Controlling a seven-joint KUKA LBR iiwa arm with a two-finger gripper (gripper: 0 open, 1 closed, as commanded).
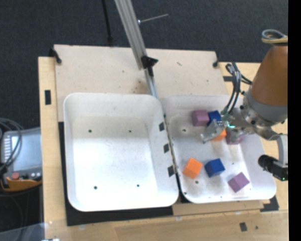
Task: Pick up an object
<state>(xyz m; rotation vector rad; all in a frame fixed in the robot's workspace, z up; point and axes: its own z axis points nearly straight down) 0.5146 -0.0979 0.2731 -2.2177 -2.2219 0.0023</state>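
Several small blocks lie in the right bin. A purple block and a blue block sit near the bin's back. An orange block, another blue block and a purple block lie toward the front. My gripper hangs low over the bin's middle, just in front of the back blue block. A bit of orange shows right at the fingers, and a purplish block lies beside it, partly hidden by the wrist. I cannot tell whether the orange piece is gripped.
The left bin stands beside the right one, with a divider edge between them. A slanted aluminium bar rises from the back of the bench. A pendant and cables lie off the bench at left.
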